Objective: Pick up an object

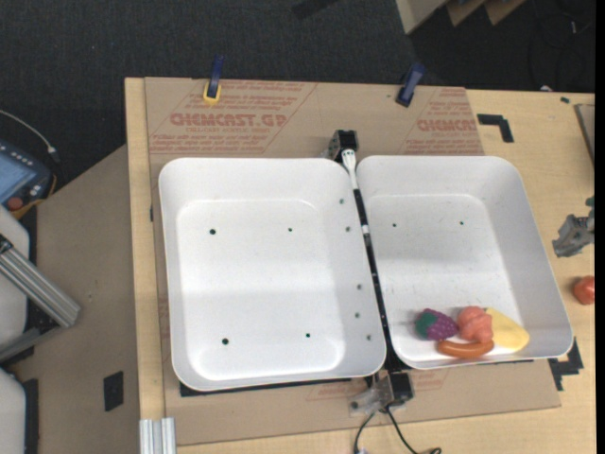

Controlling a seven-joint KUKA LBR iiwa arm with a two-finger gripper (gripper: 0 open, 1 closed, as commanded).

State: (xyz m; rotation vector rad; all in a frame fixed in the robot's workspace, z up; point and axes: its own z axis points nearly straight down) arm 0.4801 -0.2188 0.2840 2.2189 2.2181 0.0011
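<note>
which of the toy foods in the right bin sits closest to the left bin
The purple grape bunch. It lies leftmost in the cluster, nearest the divider between the bins; the orange-red piece, the yellow piece and the orange sausage lie farther right.

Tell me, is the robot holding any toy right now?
No. The tool sits at the right edge beside the right bin, with nothing in it. The toys lie in that bin's near corner.

One fixed overhead camera, slanted down over both white bins [269, 173], seemingly from the bench's [312, 112] near side.

Light: bright, even — overhead | Shadows: soft, faint | Glare: white bins [274, 183] near-washed | Focus: slightly soft
</note>
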